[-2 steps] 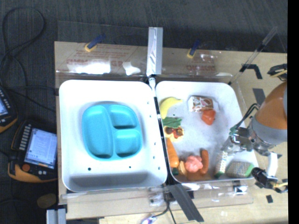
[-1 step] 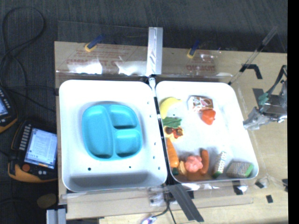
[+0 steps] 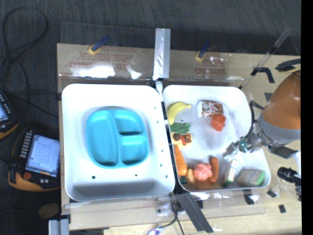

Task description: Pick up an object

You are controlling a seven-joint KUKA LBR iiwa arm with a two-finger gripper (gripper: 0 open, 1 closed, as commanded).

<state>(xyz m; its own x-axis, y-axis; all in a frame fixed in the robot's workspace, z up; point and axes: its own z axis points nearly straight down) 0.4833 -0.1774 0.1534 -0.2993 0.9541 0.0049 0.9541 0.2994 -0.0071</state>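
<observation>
In the right bin [image 3: 244,99], fingers [image 3: 234,150] of unclear state beside a packet [image 3: 211,108], label unreadable.

i see open floor at the right bin [image 3: 243,98] centre. a banana [image 3: 177,110], a carton [image 3: 211,108] and a tomato [image 3: 218,122] crowd the far side; a carrot [image 3: 180,162], pink toy [image 3: 203,171] and sponge [image 3: 251,176] block the near edge.

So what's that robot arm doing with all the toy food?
The grey and orange arm reaches in from the right, its gripper low over the right bin. That bin has a banana, a pink toy and other play food. Nothing is picked up yet. The left bin has a blue divided tray.
</observation>
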